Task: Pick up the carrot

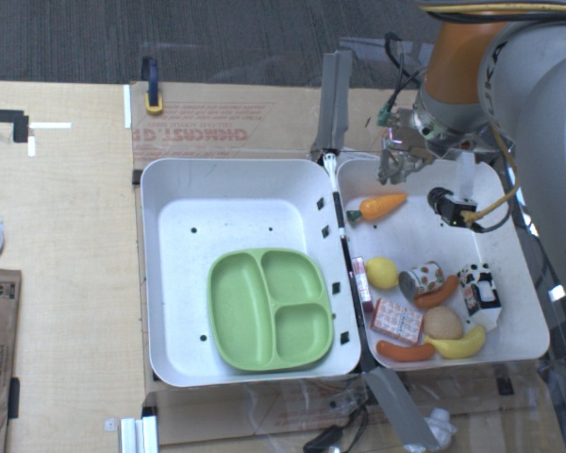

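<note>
Reversed "CHEMCAST" cardboard (228,125) behind carrot (381,206)

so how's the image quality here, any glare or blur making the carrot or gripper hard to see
In the camera view, lighting is even and soft; the carrot reads sharp and orange against the right bin; the gripper above it is small, dark and slightly smeared, so its finger state is unclear; the white bin floors are bright but not blown out; the green tray shows a mild sheen.
</note>
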Motion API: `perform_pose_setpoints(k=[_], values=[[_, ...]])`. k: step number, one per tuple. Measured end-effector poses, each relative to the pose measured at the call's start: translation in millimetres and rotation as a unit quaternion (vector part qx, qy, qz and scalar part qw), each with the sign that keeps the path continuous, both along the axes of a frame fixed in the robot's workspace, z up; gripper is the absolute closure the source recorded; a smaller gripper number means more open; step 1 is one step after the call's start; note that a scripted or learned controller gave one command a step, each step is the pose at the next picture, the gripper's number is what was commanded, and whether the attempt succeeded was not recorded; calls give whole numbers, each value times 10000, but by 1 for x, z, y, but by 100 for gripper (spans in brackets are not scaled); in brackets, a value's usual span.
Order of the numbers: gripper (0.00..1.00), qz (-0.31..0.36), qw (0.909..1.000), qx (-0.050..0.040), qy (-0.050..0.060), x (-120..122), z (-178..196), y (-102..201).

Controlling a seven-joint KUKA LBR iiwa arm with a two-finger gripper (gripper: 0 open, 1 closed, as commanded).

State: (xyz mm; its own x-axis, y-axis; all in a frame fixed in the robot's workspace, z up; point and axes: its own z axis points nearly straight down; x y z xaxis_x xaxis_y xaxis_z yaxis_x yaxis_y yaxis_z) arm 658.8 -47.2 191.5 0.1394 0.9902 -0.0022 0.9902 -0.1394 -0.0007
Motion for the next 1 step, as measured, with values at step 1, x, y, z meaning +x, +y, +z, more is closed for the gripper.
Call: perform_pose_setpoints(k=[1], values=[[0, 0, 10000, -1, 2, 0, 0, 0]])
